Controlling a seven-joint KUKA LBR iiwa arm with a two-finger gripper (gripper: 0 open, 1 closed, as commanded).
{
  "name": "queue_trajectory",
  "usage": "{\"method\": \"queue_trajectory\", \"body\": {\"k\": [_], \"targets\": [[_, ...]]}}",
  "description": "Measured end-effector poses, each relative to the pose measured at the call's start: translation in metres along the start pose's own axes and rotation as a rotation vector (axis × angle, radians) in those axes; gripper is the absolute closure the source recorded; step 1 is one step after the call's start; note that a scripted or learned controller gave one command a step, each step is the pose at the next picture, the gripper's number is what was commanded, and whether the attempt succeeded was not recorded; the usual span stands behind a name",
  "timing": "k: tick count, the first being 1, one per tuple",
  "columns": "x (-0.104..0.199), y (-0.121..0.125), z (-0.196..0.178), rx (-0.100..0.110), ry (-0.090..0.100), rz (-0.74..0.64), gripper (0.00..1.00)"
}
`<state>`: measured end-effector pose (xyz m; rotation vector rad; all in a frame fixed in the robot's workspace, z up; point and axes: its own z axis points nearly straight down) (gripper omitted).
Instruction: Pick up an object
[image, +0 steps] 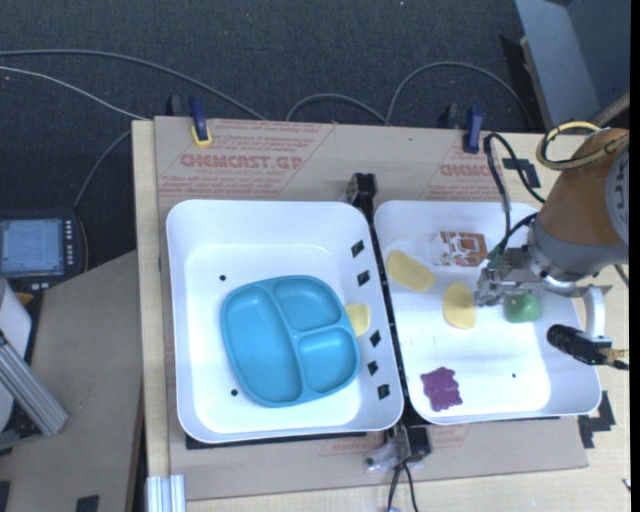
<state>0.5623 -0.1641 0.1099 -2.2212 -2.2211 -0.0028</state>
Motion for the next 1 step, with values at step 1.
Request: {"method": "queue_trajectory", "body": {"k": [1], "targets": [[-0.0053,-0.0018,-0.0628,-0.006,-0.004,0.000,1.00]]}}
